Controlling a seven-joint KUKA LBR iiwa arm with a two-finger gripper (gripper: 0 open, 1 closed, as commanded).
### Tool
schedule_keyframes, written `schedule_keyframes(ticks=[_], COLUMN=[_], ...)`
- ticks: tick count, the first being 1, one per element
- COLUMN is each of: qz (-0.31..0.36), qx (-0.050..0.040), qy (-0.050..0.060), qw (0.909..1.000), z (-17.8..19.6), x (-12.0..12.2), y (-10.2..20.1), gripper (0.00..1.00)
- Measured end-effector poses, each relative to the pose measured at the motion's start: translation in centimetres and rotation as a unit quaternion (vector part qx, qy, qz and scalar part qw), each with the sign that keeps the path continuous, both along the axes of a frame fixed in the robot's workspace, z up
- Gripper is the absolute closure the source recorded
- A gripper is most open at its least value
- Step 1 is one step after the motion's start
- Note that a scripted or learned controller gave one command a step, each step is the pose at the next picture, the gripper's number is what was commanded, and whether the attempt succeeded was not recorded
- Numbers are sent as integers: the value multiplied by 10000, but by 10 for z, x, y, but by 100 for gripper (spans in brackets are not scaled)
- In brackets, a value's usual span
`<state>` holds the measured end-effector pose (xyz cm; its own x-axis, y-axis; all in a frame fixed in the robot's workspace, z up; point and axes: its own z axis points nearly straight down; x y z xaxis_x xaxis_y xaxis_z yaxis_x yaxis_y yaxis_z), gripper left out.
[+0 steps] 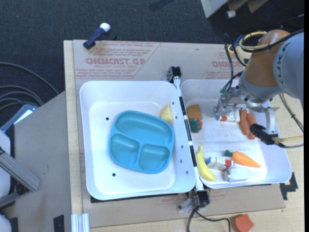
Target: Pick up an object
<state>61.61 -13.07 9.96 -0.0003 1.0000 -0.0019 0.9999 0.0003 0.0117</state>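
Hand low in right bin, upper part, fingers' state impossible to tell (dark clutter), just beside red-and-white tube and sausage. Carrot, banana nearer front. Blue tray in left bin.

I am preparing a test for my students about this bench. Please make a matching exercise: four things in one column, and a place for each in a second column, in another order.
Things:
1. blue divided plate
2. banana
3. carrot
4. blue-handled tool

Places:
A. on the board beyond the bins, at the far left corner
B. in the right bin, near part, to the right of the banana
C. in the middle of the left bin
D. in the right bin, along the divider, near corner

Pairs: 1-C, 2-D, 3-B, 4-A
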Motion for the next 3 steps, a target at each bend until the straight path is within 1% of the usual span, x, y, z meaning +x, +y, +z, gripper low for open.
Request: schedule_keyframes(ticks=[1,2,3], qz=[0,7,-1], qx=[1,-8,6], qy=[2,4,49], qw=[10000,10000,10000], z=[0,-10,-14], x=[0,53,51], y=[0,-19,-70], gripper=[0,0,0])
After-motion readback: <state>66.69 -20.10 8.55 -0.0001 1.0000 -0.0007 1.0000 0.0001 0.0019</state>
